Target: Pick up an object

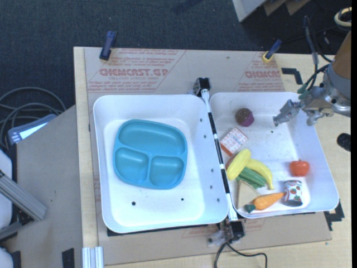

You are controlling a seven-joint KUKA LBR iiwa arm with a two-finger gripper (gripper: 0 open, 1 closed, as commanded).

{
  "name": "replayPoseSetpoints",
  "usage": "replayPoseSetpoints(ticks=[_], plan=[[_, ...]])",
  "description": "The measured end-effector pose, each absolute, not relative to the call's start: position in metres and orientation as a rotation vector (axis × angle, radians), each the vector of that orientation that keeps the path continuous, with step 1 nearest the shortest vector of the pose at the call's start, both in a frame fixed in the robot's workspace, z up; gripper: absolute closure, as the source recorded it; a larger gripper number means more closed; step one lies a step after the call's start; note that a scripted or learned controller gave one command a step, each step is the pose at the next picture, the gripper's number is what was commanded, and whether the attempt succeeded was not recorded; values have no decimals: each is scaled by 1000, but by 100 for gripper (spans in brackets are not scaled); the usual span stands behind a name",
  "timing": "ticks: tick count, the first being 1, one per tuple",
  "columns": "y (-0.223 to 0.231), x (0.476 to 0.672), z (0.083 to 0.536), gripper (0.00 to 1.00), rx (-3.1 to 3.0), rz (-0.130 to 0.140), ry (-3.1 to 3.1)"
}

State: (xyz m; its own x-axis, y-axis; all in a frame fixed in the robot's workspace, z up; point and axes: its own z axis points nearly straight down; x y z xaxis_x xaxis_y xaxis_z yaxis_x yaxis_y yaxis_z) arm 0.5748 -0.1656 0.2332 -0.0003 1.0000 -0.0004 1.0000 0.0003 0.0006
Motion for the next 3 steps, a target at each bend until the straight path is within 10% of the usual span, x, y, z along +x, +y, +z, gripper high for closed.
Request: replayPoseSetpoints(ticks=[2,3], plan=[[-217,510,84,0,2223,5,2228],[-165,561,85,0,2218,3,2224]])
